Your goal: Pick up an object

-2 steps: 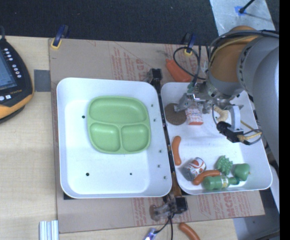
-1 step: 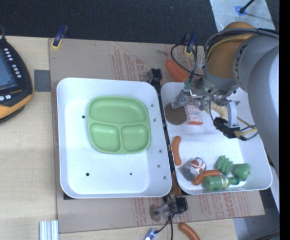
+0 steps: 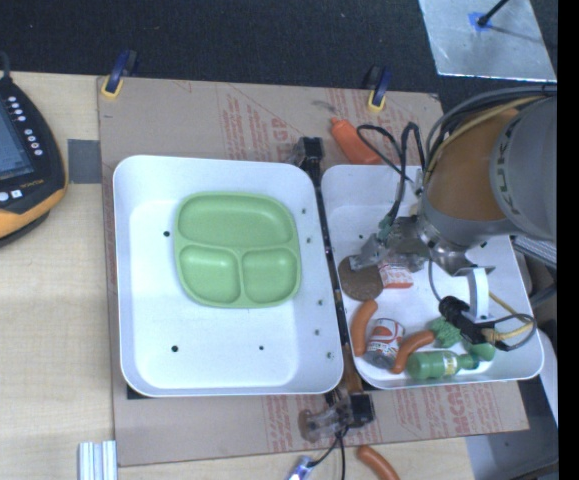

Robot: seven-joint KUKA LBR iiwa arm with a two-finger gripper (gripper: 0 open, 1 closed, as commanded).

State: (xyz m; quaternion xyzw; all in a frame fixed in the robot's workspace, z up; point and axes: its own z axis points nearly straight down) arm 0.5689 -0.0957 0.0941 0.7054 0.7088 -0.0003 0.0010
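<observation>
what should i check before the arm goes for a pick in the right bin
1. Gripper over the right bin: ok.
2. Things there to pick: ok. A brown disc, an orange sausage and a green bottle lie in it.
3. Nothing already held: cannot tell, the wrist hides it.
4. Room around a target: not ok at the bin's near end, where items crowd together.
5. Green plate out of the way in the left bin: ok.

Bright, even overhead light, soft shadows, mild glare on white bins [image 3: 129, 268], slightly soft focus.
</observation>
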